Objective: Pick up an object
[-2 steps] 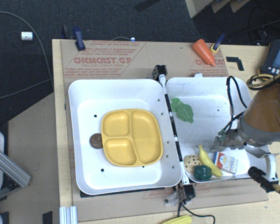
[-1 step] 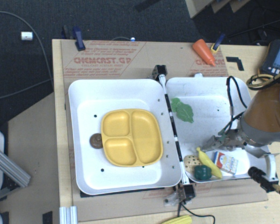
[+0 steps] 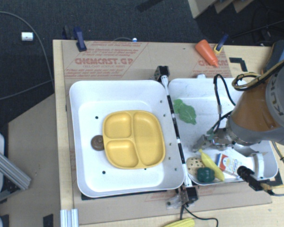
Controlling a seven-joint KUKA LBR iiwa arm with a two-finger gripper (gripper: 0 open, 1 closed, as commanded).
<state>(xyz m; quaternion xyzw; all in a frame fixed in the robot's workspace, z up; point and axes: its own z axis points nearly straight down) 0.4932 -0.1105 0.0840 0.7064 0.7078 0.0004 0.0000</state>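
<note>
Two white bins sit side by side on the surface. The left bin (image 3: 80, 126) holds a yellow divided plate (image 3: 133, 139). In the right bin (image 3: 199, 86), the claw (image 3: 209, 143) hangs just above a yellow banana (image 3: 212, 166); its grip cannot be told. A green leaf (image 3: 185, 111) lies nearby.

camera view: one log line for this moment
claw low in right white bin | above yellow banana-shaped toy | yellow divided plastic plate in left white bin
</note>
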